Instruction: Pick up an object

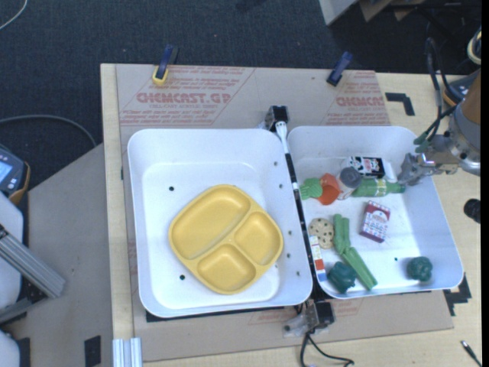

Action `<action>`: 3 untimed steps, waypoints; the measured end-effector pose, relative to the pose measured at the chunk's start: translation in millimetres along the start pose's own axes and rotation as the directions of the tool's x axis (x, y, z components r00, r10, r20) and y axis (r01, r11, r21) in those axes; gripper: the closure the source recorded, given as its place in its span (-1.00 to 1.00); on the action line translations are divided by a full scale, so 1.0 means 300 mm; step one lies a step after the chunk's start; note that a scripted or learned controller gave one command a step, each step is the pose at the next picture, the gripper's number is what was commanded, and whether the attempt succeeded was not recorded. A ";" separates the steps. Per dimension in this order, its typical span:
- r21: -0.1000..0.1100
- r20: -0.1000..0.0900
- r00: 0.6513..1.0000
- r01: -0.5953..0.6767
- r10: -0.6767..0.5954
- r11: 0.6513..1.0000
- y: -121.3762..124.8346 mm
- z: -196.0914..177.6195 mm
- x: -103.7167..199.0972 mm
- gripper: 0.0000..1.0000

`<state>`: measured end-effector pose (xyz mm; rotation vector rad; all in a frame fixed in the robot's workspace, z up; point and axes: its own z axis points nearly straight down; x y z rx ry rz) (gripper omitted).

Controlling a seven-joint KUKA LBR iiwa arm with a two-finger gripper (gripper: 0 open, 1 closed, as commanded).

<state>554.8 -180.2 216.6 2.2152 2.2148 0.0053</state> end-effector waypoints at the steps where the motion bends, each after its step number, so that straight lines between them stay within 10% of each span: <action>1: 0.005 -0.002 1.000 0.001 0.000 1.000 0.003 -0.030 -0.001 1.00; 3: 0.012 -0.007 1.000 0.006 -0.006 1.000 -0.064 -0.011 0.380 1.00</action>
